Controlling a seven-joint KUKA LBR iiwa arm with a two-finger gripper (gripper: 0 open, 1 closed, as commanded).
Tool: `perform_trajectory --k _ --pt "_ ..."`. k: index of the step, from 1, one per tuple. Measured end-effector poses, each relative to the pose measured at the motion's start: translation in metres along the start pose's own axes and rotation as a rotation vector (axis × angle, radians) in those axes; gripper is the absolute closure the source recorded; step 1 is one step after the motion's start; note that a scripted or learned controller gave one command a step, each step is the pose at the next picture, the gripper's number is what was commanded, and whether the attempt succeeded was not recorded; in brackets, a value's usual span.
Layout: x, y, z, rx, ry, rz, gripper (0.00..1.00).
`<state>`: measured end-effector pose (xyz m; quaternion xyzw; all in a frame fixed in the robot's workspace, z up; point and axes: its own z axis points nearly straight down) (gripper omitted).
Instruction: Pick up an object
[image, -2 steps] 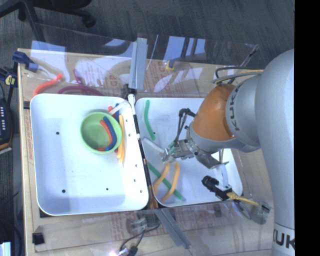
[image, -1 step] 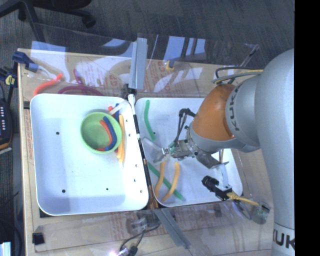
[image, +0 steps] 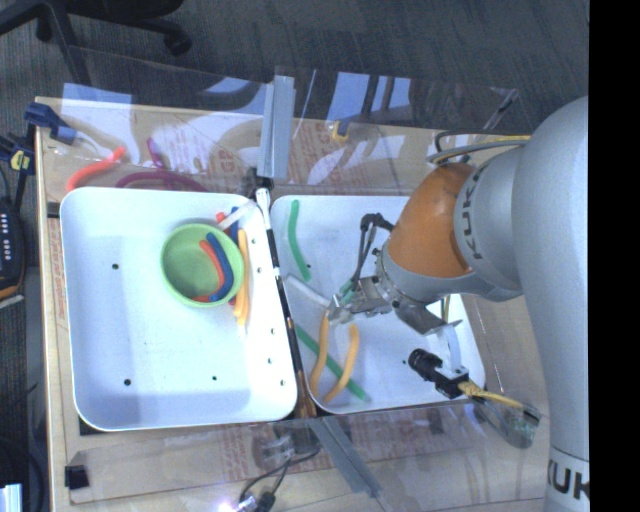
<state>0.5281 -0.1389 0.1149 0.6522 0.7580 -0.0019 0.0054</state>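
Note:
My gripper (image: 342, 304) reaches down into the right bin (image: 325, 215), low over its left half. Just under and below it lie two curved yellow-orange tubes (image: 350, 362) crossed by thin green sticks (image: 322, 350). A longer green strip (image: 296, 240) lies apart near the bin's upper left wall. The grey arm with its orange band (image: 432, 232) hides the right half of this bin. I see nothing lifted off the bin floor.
The left bin (image: 120, 340) holds a green bowl (image: 198, 262) with red and blue curved pieces inside and an orange stick (image: 241, 282) beside it. Red and purple loops (image: 150, 180) lie on the bench behind that bin. A divider ridge (image: 278, 300) separates the bins.

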Motion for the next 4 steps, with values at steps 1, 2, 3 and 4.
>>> perform_trajectory --k 1,2,3,4 --pt "0.0 0.0 0.0 0.0 0.0 0.0 0.0" --pt "0.003 -0.05 0.021 -0.001 0.004 -0.045 0.0" --pt "0.001 -0.049 0.01 -0.002 0.0 -0.052 1.0" --pt "0.015 0.021 -0.093 0.006 0.012 -0.026 1.0"
